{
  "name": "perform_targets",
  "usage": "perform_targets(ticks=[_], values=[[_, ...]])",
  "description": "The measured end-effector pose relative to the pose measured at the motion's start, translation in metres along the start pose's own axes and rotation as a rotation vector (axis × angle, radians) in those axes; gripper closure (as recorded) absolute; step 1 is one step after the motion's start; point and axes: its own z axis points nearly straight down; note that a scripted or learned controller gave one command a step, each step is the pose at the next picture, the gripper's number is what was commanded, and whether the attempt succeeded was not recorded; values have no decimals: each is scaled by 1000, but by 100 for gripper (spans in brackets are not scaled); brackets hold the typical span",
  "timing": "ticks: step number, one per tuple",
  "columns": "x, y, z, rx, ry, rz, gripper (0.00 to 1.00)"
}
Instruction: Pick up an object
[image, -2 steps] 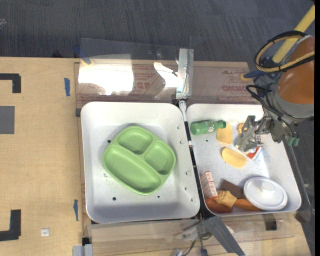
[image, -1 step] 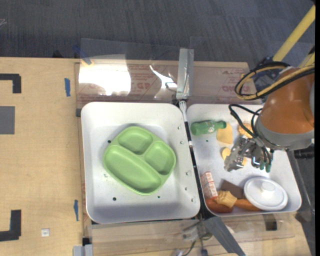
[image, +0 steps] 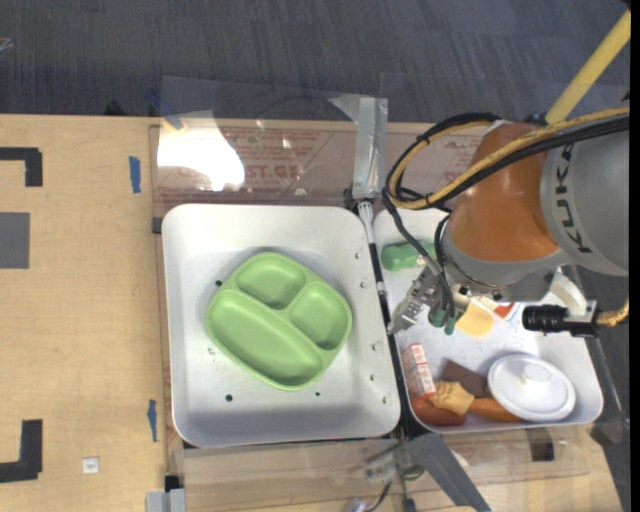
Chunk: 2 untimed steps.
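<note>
Objects for picking sit in the right bin (image: 590, 405), crowded toward its near edge: a white round lid or dish (image: 530, 385), a brown block (image: 466, 374), a tan crinkled piece (image: 452, 399) touching an orange carrot-like piece (image: 487, 408), a red-and-white packet (image: 418, 369) against the left wall, a yellow piece (image: 478, 320) and a green item (image: 400, 257) farther back; the left bin (image: 190, 330) holds a green divided plate (image: 280, 318), lying flat in its middle. The gripper (image: 428, 302) hangs low over the right bin's left side, just beside the yellow piece and above the packet; whether it is spread or closed I cannot tell, and nothing shows in its grasp. These things look like light plastic toy foods, stiff and rather slick; the packet is probably thin and soft, hard to pinch flat; the white dish is broad and smooth, best taken by its rim or centre knob; the brown block seems the easiest, offering straight opposing sides; crowding at the near edge could make neighbours shift.
</note>
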Motion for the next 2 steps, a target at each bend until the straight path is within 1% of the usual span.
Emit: perform_targets(ticks=[1,2], values=[[76,30,1,6,5,407,0],[75,37,1,5,2,489,0]])
